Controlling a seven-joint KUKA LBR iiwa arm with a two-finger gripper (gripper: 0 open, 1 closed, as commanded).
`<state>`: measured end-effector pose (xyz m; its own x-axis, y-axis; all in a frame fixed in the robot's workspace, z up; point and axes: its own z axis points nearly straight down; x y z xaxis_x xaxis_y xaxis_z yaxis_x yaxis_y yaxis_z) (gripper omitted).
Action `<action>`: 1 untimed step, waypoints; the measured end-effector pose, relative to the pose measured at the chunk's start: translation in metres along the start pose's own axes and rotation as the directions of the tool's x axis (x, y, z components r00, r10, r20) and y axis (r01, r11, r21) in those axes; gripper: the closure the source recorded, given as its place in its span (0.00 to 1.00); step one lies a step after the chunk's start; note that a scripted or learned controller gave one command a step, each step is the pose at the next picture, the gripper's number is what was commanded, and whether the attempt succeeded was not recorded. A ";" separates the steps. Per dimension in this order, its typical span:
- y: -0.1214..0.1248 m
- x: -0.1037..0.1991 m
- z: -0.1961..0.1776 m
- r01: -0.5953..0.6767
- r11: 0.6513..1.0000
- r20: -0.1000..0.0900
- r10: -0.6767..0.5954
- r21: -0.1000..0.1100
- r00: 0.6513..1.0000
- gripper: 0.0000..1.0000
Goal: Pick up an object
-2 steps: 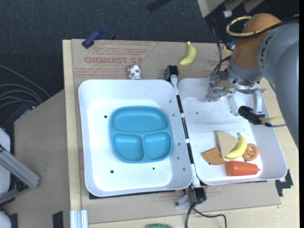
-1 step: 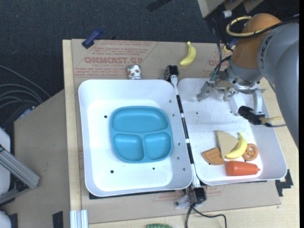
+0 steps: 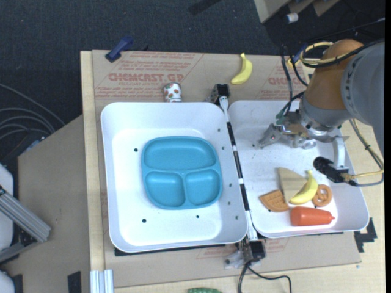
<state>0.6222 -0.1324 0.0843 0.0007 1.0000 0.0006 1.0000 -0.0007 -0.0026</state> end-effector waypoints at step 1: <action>0.045 -0.021 -0.001 0.001 1.000 0.001 -0.001 -0.004 1.000 0.00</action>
